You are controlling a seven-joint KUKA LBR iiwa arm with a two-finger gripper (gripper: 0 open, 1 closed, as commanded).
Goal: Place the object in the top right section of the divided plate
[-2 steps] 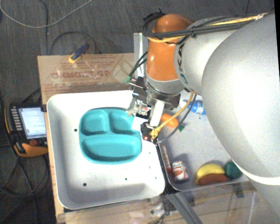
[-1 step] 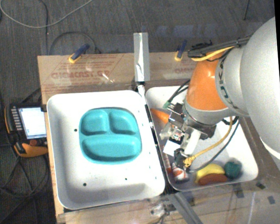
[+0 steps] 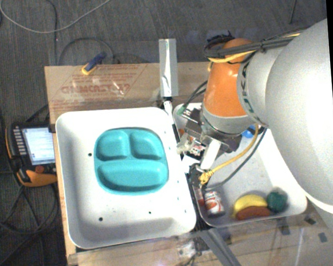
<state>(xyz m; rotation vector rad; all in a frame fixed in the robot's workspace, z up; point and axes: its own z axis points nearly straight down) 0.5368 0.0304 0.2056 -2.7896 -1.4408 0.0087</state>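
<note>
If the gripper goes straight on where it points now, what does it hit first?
Likely the bare floor of the right bin, by its left wall; the gripper points down there. The red can sits off that line. Depth unclear.

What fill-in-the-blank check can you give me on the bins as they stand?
1. The divided plate has ____ sections.
2. The plate lies in the view's ____ bin.
3. The banana lies between the can and a round thing that is ____ in colour.
Missing words: three; left; green.
</note>
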